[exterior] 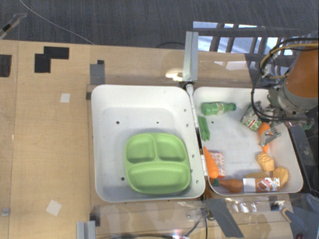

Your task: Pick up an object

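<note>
The right bin [234, 138] holds several toy foods. A green bottle [218, 107] lies at its back, with a green pod [203, 127] beside the divider. A carrot [211, 164] rests on a pink packet [218, 158] at the front left. A brown bottle with a white label [251, 184] lies along the front wall. Two bread pieces [265, 161] [281, 174] sit at the front right. My gripper [269, 131] hangs low over the right side of this bin, next to a green-and-white packet [250, 118] and right above a small orange piece [266, 139].
The left bin [109, 108] holds a green divided plate [157, 163] at its front. A metal post [190, 54] stands behind the divider between the bins. Cables loop around the arm's wrist [299, 83] above the right bin's back corner.
</note>
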You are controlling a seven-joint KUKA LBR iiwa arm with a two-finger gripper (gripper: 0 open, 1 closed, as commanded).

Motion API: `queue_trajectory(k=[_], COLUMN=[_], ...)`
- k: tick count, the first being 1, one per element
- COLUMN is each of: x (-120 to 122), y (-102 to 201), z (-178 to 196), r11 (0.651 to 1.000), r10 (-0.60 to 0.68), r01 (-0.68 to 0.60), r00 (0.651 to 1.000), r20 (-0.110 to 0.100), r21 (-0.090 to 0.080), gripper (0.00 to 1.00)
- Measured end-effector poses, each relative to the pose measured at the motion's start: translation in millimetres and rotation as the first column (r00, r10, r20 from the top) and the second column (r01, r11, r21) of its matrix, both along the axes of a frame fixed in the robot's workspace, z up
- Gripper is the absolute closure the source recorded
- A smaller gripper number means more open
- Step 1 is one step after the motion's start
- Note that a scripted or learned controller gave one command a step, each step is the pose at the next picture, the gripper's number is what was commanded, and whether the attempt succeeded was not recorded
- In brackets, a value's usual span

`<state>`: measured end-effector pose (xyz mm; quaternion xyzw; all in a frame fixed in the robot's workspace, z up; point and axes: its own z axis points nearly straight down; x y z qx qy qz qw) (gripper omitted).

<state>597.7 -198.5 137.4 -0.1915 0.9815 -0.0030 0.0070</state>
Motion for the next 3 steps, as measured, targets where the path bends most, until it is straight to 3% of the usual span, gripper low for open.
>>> queue_trajectory(k=[1,2,3], x=[-23.0,-50.0,-75.8], y=[-6.6,9.0,52.1], z=[-48.2,-47.4,-46.3], r11=[0.998,0.995,0.991], r10=[-0.063,-0.103,-0.132], r01=[0.063,0.103,0.132], r00=[0.998,0.995,0.991], r20=[0.0,0.001,0.004], r21=[0.002,0.002,0.003], gripper=[0.0,0.0,0.0])
